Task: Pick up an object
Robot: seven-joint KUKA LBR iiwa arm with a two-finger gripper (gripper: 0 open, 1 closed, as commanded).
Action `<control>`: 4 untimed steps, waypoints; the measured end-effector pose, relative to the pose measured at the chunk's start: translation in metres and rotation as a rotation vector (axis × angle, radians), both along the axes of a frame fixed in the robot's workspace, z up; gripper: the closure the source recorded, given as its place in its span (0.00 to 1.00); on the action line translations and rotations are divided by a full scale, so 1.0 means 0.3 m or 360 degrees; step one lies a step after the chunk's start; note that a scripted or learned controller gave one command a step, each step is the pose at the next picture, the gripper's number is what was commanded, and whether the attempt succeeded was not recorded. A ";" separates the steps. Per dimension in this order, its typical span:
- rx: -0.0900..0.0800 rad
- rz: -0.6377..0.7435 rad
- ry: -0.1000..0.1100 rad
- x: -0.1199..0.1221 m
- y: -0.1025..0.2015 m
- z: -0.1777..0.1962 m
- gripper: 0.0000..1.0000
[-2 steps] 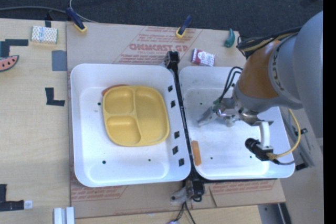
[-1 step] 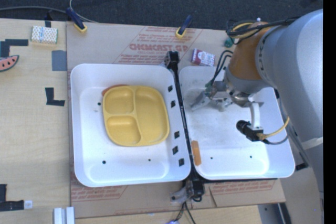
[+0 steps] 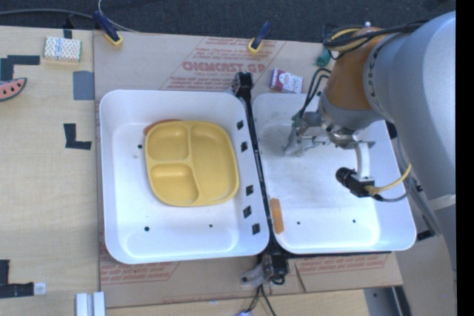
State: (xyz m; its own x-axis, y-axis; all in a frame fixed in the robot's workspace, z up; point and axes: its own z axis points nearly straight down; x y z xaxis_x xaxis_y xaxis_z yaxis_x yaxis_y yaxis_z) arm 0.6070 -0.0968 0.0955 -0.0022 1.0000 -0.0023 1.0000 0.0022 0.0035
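A yellow divided plate (image 3: 191, 162) lies in the left bin (image 3: 126, 233), with a bit of something red (image 3: 154, 126) peeking out under its far left edge. A small orange piece (image 3: 276, 215) rests against the left wall of the right bin (image 3: 333, 233). My gripper (image 3: 298, 143) is low over the upper left part of the right bin's floor, well apart from the orange piece. The grey arm with its orange band (image 3: 352, 81) comes in from the right and hides the bin's far right corner.
A red and white packet (image 3: 285, 81) lies on the cardboard just beyond the right bin. Two yellow and blue clamps (image 3: 107, 27) (image 3: 259, 41) hold the cardboard's far edge. A patterned block (image 3: 62, 49) and a watermelon-slice toy (image 3: 11, 89) sit on the bench at left.
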 end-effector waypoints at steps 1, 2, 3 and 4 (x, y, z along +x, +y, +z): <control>0.0005 0.0001 0.0005 -0.098 0.218 0.297 1.00; 0.0005 0.0000 0.0007 -0.100 0.217 0.295 0.00; 0.0003 0.0000 0.0007 0.059 0.178 0.294 0.00; 0.0002 -0.0001 0.0007 0.196 0.212 0.295 0.00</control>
